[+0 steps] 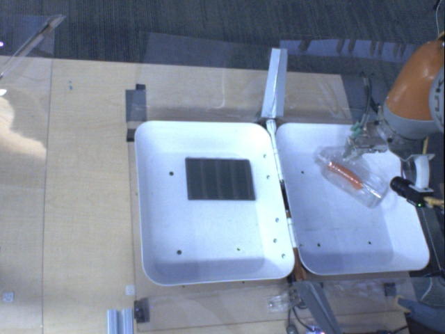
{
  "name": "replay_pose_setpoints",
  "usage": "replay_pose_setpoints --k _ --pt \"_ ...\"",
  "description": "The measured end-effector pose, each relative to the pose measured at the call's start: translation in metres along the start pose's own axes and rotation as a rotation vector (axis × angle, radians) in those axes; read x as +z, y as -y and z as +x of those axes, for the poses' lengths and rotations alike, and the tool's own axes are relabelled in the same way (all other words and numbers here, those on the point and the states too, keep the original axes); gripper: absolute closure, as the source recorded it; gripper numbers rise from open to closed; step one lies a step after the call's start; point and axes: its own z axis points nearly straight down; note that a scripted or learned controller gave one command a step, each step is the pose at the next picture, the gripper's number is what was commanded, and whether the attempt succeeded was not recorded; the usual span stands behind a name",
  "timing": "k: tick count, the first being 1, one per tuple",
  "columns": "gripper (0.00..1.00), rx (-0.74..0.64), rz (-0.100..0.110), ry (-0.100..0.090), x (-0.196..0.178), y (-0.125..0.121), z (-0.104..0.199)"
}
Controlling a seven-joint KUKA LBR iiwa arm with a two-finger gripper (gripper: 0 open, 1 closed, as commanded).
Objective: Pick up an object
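A clear plastic packet with a copper-coloured rod inside (pixel 350 178) lies slantwise in the right bin (pixel 348 249), near its far right part. My gripper (pixel 360 145) hangs from the orange-banded wrist (pixel 416 82) and sits right at the packet's upper far end, touching or just above it. A dark grey ribbed rectangular pad (pixel 220 179) lies flat in the middle of the left bin (pixel 208 256).
A raised divider (pixel 281 186) separates the two bins. An upright metal post (pixel 274 82) stands behind where they meet. A black cable fitting with a white clip (pixel 411 186) hangs at the right bin's right edge. The wooden bench (pixel 76 186) extends to the left.
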Motion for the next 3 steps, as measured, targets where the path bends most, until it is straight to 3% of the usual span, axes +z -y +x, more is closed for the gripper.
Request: replay_pose_setpoints --k 3 --pt "0.00 -0.207 -0.018 0.012 0.0052 0.0027 -0.0035"
